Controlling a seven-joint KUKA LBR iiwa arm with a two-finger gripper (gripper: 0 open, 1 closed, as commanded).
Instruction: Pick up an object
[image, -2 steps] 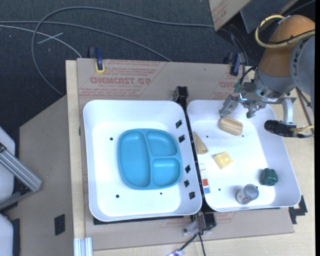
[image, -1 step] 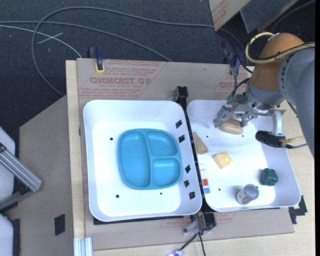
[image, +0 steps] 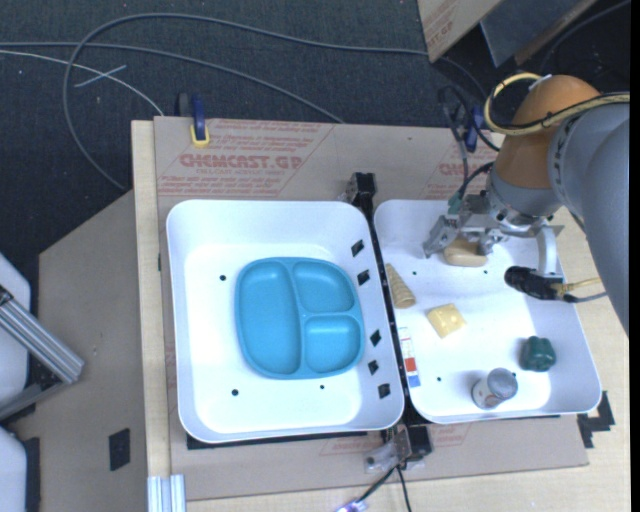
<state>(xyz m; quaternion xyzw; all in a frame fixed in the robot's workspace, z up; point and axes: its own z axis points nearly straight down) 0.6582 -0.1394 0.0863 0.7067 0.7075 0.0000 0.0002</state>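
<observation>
- Gripper (image: 463, 238) is sitting low over the far part of the right bin (image: 480, 345). The arm (image: 590, 160), w/ its orange band, is crowding in from above and to the right, so can't tell whether the gripper is wide, narrow or holding anything.
- Tan piece (image: 464, 257) is lying right under the gripper, on the bin floor. Its top is being hidden by gripper hardware, w/ just the lower edge peeking out, so its shape is hard to make out.
- Can't tell whether the gripper is touching the tan piece or hanging just above it.
- Arm is being cut off by the view's right edge.
- Other things in the right bin are lying apart from the gripper:
  - tan cone (image: 400, 287) is resting near the divider, toward the left bin
  - yellow block (image: 446, 319) is sitting mid-bin, just beside the cone
  - green lump (image: 537, 353) is lying near the right rim, its form too small to read
  - silver can (image: 494, 387) is sitting at the near edge; can't tell if upright or tipped
- Left bin (image: 200, 330) is holding a blue divided plate (image: 270, 320), lying flat.
- Both bins are resting on the brown surface (image: 250, 160).
</observation>
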